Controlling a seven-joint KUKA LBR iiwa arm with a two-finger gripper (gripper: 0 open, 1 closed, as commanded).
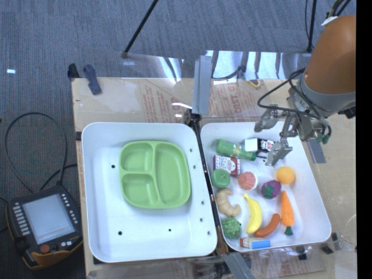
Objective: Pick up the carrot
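The carrot (286, 208) is orange with a small green stub at its near end. It lies lengthwise in the right bin (317, 205), near that bin's front right corner. My gripper (274, 137) hangs over the back part of the right bin, well behind the carrot and a little to its left. Its two fingers stand apart, open, with nothing between them. An orange fruit (285, 175) and a purple vegetable (270, 188) lie between the gripper and the carrot.
Crowded around the carrot are a red sausage (267, 225), a banana (253, 213), broccoli (231, 226), a green bottle (235, 149) and a red carton (226, 164). The left bin (102, 214) holds a green divided plate (156, 173).
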